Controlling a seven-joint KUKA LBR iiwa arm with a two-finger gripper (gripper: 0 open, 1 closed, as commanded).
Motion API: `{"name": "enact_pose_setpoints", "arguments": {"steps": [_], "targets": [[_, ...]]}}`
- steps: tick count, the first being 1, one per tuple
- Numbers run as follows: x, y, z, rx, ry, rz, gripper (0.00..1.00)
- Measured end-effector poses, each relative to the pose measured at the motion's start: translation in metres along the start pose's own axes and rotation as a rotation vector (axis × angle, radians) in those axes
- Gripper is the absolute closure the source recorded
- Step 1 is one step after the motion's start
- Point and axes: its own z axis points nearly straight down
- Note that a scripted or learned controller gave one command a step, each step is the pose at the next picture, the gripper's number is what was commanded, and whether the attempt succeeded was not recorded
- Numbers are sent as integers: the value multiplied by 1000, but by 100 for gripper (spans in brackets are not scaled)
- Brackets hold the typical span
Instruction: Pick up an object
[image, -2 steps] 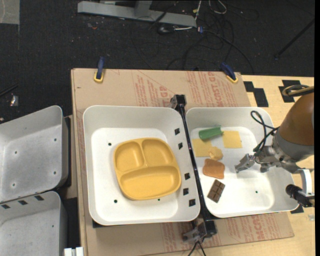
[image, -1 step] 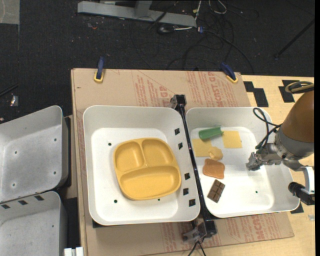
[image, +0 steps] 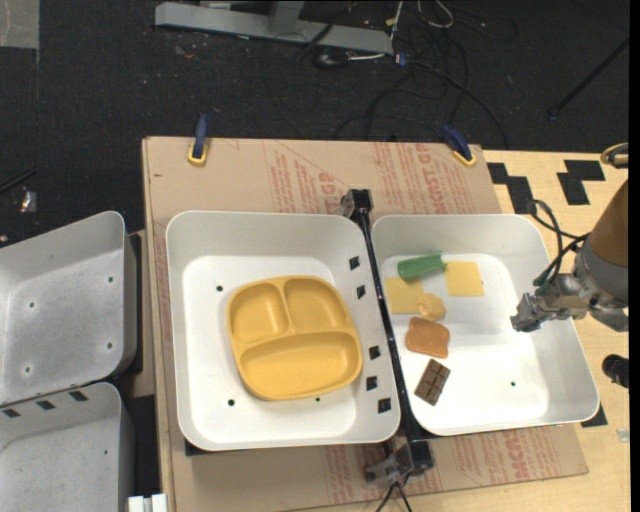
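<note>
**A:** So where does the hand (image: 527, 318) sit right now?

**B:** At the right edge of the frame, over the right bin (image: 560, 400), near its right wall. It hangs well apart from the pile of objects. Whether it is spread or pressed together I cannot tell; it is too small and dark against the wrist.

**A:** And the things it could pick?

**B:** All in the left half of that right bin. A green piece (image: 421, 266) lies at the top, a pale yellow square (image: 464, 279) just beside it, a yellow slab (image: 401, 296) below the green one, and a small tan lump (image: 431, 306) touching that slab. Lower down sits an orange-brown piece (image: 428, 338), and nearest the frame's bottom a dark brown bar (image: 433, 381), lying apart from the rest. The left bin (image: 190, 330) holds a yellow divided plate (image: 295, 337).

**A:** Which would you go for?

**B:** The brown bar, I'd judge. It has bare bin floor around it, so nothing gets nudged. The hand should travel left and toward the frame's bottom, line up across the bar's narrow side, then drop straight down. The flat pieces look thin, so a shallow descent would likely miss.
</note>
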Motion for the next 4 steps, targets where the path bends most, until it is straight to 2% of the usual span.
{"name": "enact_pose_setpoints", "arguments": {"steps": [1,2,4], "targets": [[-1,5,-64,-2,-1,-5,100],[-1,6,-79,1,1,-5,100],[120,10,-64,7,5,-10,100]]}}
